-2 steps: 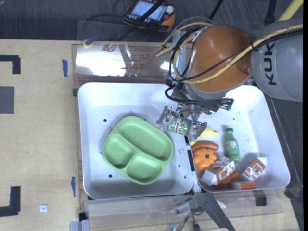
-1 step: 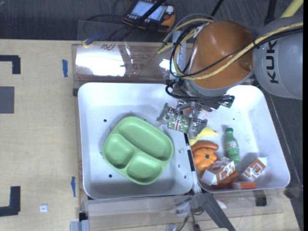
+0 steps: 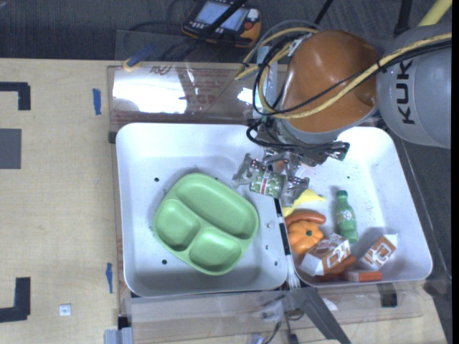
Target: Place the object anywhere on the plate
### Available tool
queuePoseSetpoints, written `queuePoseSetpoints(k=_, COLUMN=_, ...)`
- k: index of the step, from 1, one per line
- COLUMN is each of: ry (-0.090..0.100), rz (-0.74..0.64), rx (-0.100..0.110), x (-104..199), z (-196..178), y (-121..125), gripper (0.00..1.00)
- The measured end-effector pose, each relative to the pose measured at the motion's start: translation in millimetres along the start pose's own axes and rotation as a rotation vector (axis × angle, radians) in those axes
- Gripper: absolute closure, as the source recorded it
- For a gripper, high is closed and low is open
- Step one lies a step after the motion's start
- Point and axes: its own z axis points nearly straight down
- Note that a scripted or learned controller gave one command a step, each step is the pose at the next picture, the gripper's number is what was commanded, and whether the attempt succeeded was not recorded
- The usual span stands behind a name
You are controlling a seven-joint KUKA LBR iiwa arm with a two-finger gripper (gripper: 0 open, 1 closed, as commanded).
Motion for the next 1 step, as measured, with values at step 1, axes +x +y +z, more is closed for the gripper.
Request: queuePoseSetpoints(k=1, ry=-0.008, rz=0.005, rx=0.005, x=-2.2, z=-11.1, y=-0.9, gripper=1.00)
